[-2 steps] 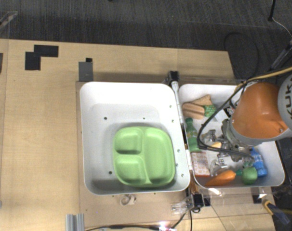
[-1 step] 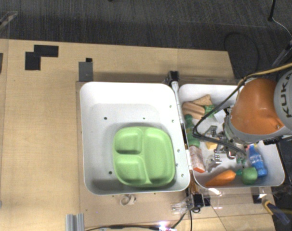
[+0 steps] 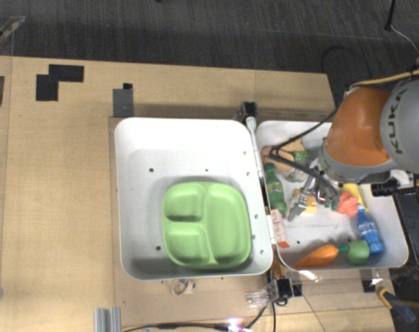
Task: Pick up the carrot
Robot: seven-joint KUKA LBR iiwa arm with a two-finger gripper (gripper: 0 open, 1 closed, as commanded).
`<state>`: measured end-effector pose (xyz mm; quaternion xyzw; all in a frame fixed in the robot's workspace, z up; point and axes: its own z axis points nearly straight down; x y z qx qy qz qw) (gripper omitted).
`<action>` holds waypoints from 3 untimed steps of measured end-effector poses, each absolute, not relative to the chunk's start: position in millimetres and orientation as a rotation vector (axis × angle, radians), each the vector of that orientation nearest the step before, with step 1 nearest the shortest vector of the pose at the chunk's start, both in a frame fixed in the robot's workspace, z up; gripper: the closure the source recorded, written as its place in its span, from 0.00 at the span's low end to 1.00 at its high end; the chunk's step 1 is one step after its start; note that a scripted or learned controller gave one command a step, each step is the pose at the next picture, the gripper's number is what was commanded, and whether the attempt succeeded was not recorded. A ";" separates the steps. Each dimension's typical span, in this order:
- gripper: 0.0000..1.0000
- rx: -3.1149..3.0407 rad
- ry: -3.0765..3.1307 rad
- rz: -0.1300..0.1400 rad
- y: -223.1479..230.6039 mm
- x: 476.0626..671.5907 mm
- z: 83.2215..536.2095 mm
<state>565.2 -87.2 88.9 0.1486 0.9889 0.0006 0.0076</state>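
So from the 1 overhead camera I've got: the carrot [image 3: 318,255] is lying on its side near the front wall of the right bin [image 3: 393,254], with a green round thing [image 3: 358,252] just beside its tip and a blue bottle [image 3: 368,232] right behind that. The gripper [image 3: 308,200] is hovering over the middle of that bin, up and away from the carrot, not touching it. Can't tell whether the jaws are spread or closed, it's all a tangle of metal and cable from this angle.

My worries from here: the carrot is snug against the bin wall, so I reckon a finger could land on the rim or the wall instead of sliding down beside it. It's also rounded and tapered, so a pinch off-centre may just squirt it sideways. And the green thing is close enough that it could get bumped or grabbed along with it.

The left bin [image 3: 137,185] has a green divided plate [image 3: 207,221], well apart from all this.
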 end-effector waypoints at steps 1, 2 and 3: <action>1.00 0.452 3.081 0.003 -85.9 569.2 102.7; 1.00 1.027 2.945 0.010 -81.6 525.7 90.6; 1.00 1.122 2.919 0.012 -23.4 495.7 188.4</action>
